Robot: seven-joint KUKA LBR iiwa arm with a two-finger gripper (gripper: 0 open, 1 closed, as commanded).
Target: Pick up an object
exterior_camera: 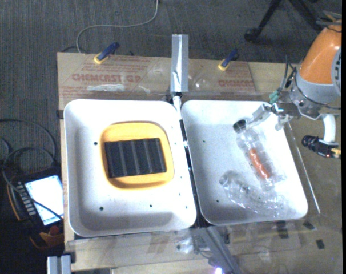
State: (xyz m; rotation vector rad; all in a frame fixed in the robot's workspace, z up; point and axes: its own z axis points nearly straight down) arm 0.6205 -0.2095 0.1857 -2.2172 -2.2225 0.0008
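In the left bin (81, 116) lies a yellow-rimmed flat object with a black ribbed middle (137, 154). The right bin (210, 147) holds a clear plastic bottle (257, 156) with a black cap and an orange label, lying slantwise. A crumpled clear plastic piece (248, 192) lies near that bin's front right corner. My gripper (277, 109) hangs over the right bin's back right corner, just right of the bottle's cap, below the orange band of the arm (321, 59). Nothing shows between its fingers.
Both bins rest on a cardboard-covered bench (121, 76), held by two clamps (106, 52) (228, 57) at the back. A metal post (179, 61) rises behind the seam between the bins. A lit tablet (39, 196) and cables lie on the floor to the left.
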